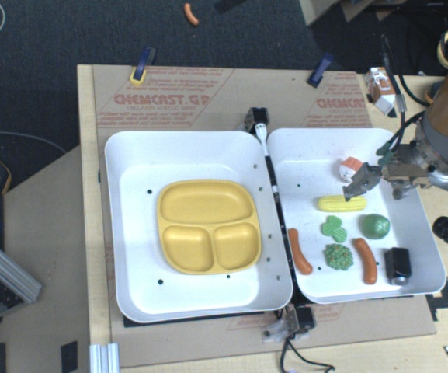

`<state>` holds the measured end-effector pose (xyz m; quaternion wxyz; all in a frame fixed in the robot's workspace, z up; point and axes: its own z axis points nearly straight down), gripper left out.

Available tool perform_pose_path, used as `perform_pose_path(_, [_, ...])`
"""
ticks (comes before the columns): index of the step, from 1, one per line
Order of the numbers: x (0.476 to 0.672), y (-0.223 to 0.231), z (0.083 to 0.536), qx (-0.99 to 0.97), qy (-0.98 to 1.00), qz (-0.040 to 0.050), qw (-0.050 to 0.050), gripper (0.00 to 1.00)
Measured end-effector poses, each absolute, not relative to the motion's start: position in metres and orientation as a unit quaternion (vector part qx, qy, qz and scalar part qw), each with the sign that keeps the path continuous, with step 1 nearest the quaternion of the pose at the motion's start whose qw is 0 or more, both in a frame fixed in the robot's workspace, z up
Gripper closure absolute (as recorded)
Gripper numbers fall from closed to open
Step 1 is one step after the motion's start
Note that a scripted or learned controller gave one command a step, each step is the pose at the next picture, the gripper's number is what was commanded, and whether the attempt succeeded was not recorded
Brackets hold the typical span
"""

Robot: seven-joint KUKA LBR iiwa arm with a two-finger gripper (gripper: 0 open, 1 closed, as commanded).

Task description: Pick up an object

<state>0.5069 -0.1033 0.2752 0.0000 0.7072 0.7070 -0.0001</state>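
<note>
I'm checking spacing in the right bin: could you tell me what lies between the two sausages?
The broccoli lies between the left sausage and the right sausage, as the camera view shows.

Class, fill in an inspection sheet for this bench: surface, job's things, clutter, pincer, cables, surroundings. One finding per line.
Surface: cardboard-topped bench bearing left bin and right bin.
Job's things: right bin holds corn, two sausages, broccoli, leafy green piece, round green item, black block, small red-white item.
Clutter: yellow divided plate in left bin.
Pincer: pincer just above the corn; grip unclear.
Cables: cable at front edge.
Surroundings: dark floor, orange item.
</note>
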Motion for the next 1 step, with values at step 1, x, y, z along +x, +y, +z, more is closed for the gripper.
perform_pose_path(1, [0.5118, -0.0952, 0.2272, 0.707, 0.707, -0.0017, -0.003, 0.0])
